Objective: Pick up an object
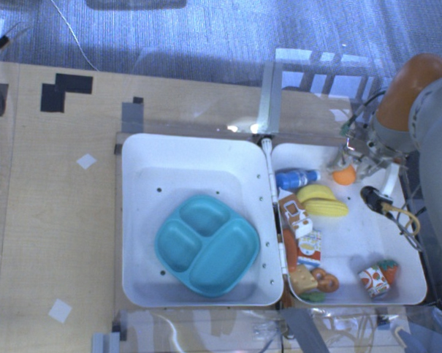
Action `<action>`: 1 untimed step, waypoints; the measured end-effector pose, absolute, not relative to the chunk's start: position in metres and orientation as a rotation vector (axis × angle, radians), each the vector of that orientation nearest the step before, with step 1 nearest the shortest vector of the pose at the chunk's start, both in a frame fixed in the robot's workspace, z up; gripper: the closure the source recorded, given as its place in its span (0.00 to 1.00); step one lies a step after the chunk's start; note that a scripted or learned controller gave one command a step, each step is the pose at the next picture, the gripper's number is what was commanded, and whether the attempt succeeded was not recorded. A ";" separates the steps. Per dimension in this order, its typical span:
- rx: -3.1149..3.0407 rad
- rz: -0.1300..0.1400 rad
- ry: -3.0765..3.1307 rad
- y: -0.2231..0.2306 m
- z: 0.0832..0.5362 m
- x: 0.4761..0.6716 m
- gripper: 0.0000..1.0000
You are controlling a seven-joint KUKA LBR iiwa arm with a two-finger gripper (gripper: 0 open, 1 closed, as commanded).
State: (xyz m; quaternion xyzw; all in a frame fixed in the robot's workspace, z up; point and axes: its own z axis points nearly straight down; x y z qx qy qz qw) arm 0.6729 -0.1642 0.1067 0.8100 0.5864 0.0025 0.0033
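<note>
My gripper (pixel 358 166) hangs over the far corner of the right bin (pixel 408 239). A small orange ball (pixel 343 175) lies right at its tip, on the gripper's left side, and I cannot see whether it is gripped. To the left of the ball lie a blue bottle (pixel 297 178) and a yellow banana (pixel 322 200). A small printed carton (pixel 296 216) and a red-and-white packet (pixel 310 249) rest along the bin's left wall. A brown pastry (pixel 320 279) sits at the near left corner, and a little can with a strawberry (pixel 377 280) at the near right.
The left bin (pixel 146 205) holds a teal divided plate (pixel 207 243). An orange carrot-like stick (pixel 289 250) lies against the wall between the bins. The grey arm with its orange band (pixel 422 93) fills the upper right. Black tape marks (pixel 66 90) sit on the wooden bench.
</note>
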 end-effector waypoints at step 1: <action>2.598 0.006 1.761 -0.107 0.215 0.664 1.00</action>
